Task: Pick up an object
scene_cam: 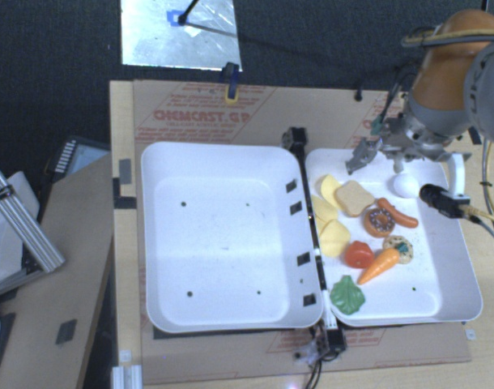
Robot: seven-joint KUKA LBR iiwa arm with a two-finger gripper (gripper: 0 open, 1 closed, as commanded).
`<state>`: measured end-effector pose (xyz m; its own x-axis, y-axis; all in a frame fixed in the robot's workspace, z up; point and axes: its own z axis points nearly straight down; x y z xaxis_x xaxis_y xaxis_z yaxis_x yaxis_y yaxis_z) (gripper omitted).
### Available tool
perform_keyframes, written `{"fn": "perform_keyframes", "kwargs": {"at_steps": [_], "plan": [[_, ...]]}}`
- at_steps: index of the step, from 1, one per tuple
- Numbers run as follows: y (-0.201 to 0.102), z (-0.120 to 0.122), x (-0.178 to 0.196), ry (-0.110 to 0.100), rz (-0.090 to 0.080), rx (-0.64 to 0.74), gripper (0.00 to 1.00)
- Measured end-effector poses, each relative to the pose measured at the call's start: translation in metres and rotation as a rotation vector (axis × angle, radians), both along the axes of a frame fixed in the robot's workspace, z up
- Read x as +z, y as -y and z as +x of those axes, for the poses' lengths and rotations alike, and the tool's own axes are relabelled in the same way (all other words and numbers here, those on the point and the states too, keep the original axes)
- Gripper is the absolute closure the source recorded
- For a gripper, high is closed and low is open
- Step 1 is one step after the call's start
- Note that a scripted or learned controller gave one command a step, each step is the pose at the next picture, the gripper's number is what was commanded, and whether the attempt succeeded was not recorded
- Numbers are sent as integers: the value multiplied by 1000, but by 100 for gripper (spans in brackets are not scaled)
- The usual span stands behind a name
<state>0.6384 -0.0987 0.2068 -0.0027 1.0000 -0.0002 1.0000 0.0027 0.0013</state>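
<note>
In the camera view, the gripper (359, 159) hung over the back left corner of the right bin (466, 286) with nothing seen in its grasp. Whether it was released or clenched could not be told.

The likeliest object was the bread (356, 197), lying flat just below the gripper in the picture. It touched a yellow wedge (330, 189) on its left and sat close to the donut (380, 220) at its front right. Everything in the bin looked like hollow plastic toy food. I judged it light, stiff and smooth, apt to skate away if pinched off-centre, but not fragile. The bread was a low slab, so it would best be taken from straight above, across its narrower width. The wedge against it left little room on that side, and a pinch there might catch both.

The egg (405, 185) lay apart near the back wall. It had clear space around it, but it was round and likely to squirt out of a grip. The sausage (401, 215) lay against the donut. In front of them the cookie (399, 246), carrot (378, 266) and tomato (359, 254) crowded together, touching or nearly so. Two more yellow pieces (334, 235) lay by the bin's left wall. The leaf (347, 296) sat alone near the front, thin and low, with free room all round.

The left bin (154, 217) stood just beside the right one, with dark clips (295, 209) along the seam between them. That seam and the back wall were near the gripper and could foul a descent made too far left.
</note>
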Motion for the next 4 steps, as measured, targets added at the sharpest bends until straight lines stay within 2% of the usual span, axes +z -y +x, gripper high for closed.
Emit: {"fn": "perform_keyframes", "kwargs": {"at_steps": [1,2,3,4], "plan": [[-3,-5,-112,-9,2,-1,0],[-3,-66,-123,-4,0,-3,0],[-9,-115,-123,-5,2,-3,0],[-9,-112,-112,2,0,-1,100]]}}
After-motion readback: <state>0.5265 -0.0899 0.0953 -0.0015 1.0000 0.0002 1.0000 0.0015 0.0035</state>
